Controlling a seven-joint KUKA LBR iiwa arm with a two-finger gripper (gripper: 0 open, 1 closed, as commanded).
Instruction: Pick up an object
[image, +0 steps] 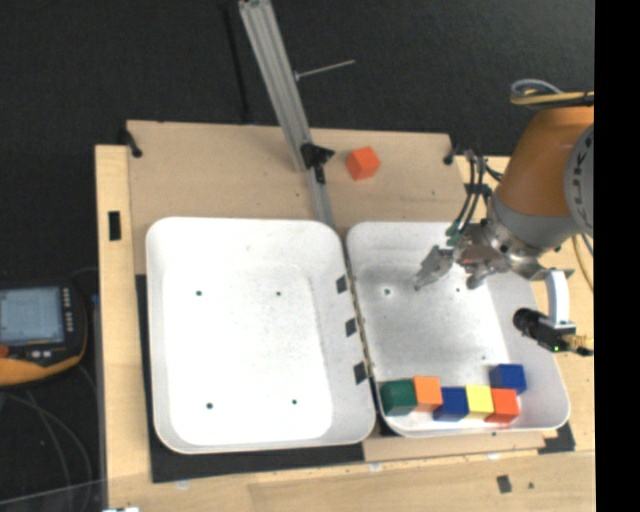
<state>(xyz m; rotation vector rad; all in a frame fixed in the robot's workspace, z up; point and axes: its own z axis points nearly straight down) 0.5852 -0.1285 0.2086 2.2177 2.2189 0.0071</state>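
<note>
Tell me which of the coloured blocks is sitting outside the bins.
The orange block on the bare bench behind the bins. All the others, green, orange, blue, yellow and red, are huddled along the near edge of the right bin.

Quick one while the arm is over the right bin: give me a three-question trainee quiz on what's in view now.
1. True or false: the blocks lie in the left bin.
2. Which edge of the right bin do the blocks line: A) far, B) near, C) left?
3. Fill in: the block on the bench outside the bins is ____.

Key: 1. false; they are in the right bin. 2. B; green block to blue block. 3. orange; the orange block. The gripper hangs above them.
</note>
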